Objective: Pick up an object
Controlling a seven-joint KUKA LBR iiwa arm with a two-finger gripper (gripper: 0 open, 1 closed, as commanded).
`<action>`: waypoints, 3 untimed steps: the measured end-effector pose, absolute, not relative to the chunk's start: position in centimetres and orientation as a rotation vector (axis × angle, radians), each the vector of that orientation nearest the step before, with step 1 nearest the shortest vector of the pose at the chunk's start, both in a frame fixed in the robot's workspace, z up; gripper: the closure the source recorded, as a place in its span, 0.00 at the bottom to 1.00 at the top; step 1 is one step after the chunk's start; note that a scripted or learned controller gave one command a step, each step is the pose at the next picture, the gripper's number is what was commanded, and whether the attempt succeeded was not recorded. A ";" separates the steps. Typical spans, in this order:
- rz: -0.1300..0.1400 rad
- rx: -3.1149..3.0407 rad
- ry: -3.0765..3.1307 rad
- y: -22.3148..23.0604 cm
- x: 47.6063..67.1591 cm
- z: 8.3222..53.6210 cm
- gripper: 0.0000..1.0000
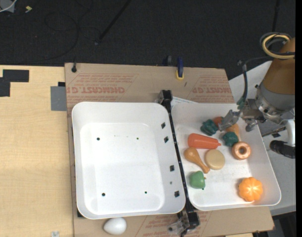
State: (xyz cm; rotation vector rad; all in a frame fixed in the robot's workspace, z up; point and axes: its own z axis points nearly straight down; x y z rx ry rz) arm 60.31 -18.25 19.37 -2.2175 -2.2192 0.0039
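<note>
the gripper (239, 118) hangs over the far part of the right bin (272, 181), its jaws spread apart with nothing between them. just below the jaws lie two teal toys (209, 127) and (230, 138). nearer the camera lie a carrot (203, 141), a ringed donut (241, 150), a tan disc (215, 159), a green pepper (197, 179) and an orange (250, 189).

arm (279, 78): cut off right | gripper (238, 120): fingertips unclear
</note>
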 end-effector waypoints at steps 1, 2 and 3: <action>0.006 -2.211 -2.223 -11.1 63.6 8.0 0.00; 0.007 -2.215 -2.219 -11.5 63.6 9.5 1.00; -0.013 -2.207 -2.236 1.3 64.6 19.3 1.00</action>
